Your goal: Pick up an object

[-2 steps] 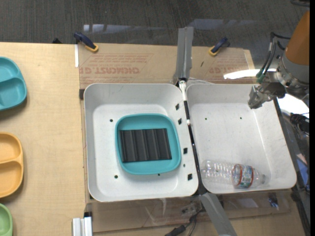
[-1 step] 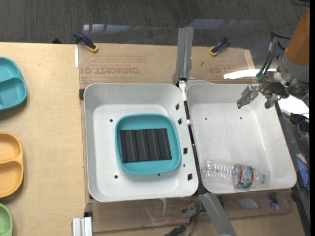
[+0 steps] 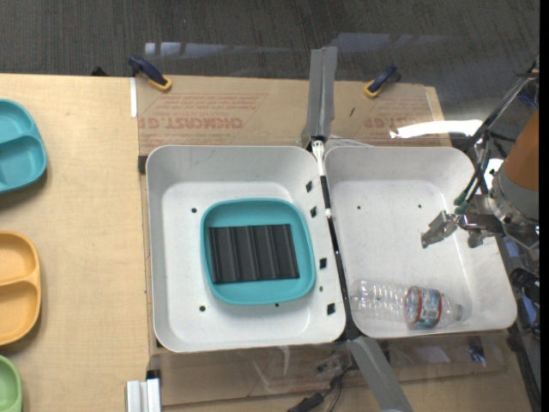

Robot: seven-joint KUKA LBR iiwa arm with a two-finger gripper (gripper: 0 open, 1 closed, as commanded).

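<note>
One clear plastic bottle (image 3: 410,305) lies on its side along the near wall of the right bin (image 3: 377,178), touching or almost touching that wall. Its long axis runs left to right, roughly parallel to the bin's near edge, tilted slightly. A red and blue label wraps it toward the right end; the print on it is too small to read. Which end carries the cap cannot be told for sure.

Beyond the bottle, most of the right bin's floor is bare white, giving open room toward the far wall and the left wall. The gripper (image 3: 453,227) hangs over the right part of this bin, well apart from the bottle and nearer the right wall. Its fingers look spread, one tip reaching left and one right, with nothing between them.

The left bin (image 3: 171,256) sits just beside the right one, their inner walls touching along a clipped seam. A teal tray (image 3: 257,292) with a dark ribbed insert rests in its middle, leaving a white margin on every side.

Farther back, cardboard (image 3: 214,114) lies behind both bins, held by two clamps. Its red printing reads mirrored and is only partly legible. Coloured divided plates (image 3: 17,157) sit on the bench at far left.
</note>
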